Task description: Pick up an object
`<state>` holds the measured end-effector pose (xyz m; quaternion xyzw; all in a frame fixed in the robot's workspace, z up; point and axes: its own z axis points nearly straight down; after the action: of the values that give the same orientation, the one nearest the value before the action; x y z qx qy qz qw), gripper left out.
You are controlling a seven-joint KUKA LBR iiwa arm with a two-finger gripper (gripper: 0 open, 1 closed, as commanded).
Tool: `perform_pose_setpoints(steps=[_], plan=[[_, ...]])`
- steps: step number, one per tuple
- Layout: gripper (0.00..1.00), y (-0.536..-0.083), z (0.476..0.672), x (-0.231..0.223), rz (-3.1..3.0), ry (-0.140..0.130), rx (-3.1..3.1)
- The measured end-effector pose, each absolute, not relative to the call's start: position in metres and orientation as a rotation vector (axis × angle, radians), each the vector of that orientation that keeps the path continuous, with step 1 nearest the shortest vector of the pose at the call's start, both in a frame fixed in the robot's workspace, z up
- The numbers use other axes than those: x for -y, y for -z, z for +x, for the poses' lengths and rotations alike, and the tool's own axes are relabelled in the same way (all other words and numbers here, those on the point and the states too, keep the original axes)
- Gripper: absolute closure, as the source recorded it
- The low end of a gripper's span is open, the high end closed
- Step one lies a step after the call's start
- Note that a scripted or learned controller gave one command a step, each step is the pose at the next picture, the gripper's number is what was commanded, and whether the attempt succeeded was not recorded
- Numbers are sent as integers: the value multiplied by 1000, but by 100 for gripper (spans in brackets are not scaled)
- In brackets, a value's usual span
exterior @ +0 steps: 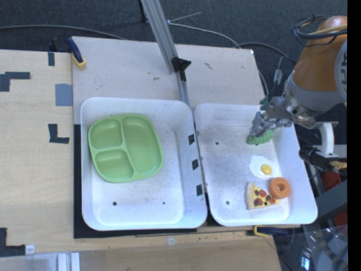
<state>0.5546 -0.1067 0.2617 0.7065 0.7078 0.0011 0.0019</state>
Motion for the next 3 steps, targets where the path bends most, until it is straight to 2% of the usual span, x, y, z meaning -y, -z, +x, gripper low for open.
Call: perform_pose_setpoints(steps=[1,2,3], plan=[[100,-294,555,106,2218,-2,-2222],[100,-291,577,65,2217,0,-2227],[100,-268,597,13,2216,3,-2230]])
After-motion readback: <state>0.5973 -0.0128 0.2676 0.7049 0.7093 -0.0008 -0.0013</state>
